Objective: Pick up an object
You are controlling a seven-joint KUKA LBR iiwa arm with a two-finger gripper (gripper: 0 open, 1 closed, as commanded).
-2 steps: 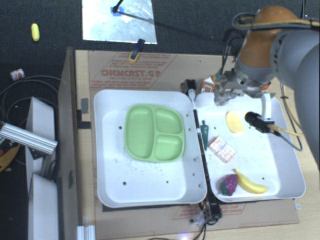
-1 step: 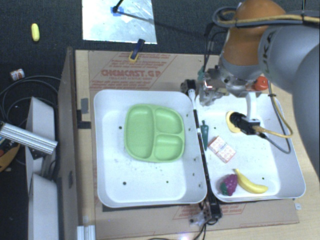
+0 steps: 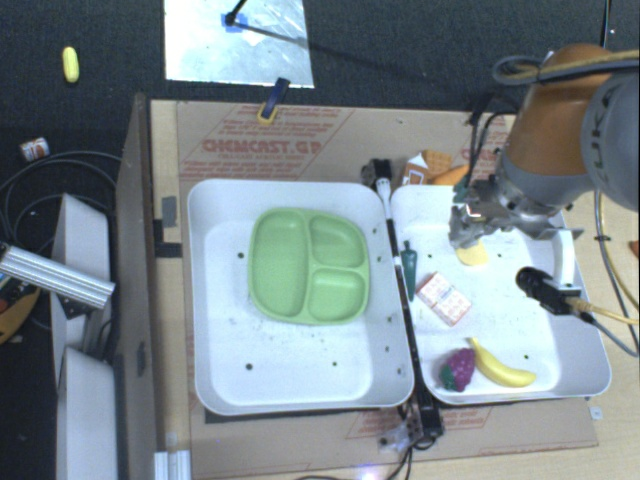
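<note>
While the claw (image 3: 468, 230) is hanging low in the far part of the right bin (image 3: 590, 363), nothing is showing in its grip, and whether it is spread or pressed together cannot be told. The pick is judged as not yet made, with grasping and lifting both remaining. One pale yellow piece (image 3: 474, 257) is lying just near of the claw, the likeliest target. Farther out are lying one pink-and-white box (image 3: 443, 299), one green pen-like item (image 3: 409, 264) along the divider, one banana (image 3: 502, 367), one purple grape bunch (image 3: 458, 368) and one orange item (image 3: 447, 175) at the far rim. One green divided plate (image 3: 307, 266) is occupying the left bin (image 3: 215, 368). Both bins are resting on the surface (image 3: 250, 138).
</note>
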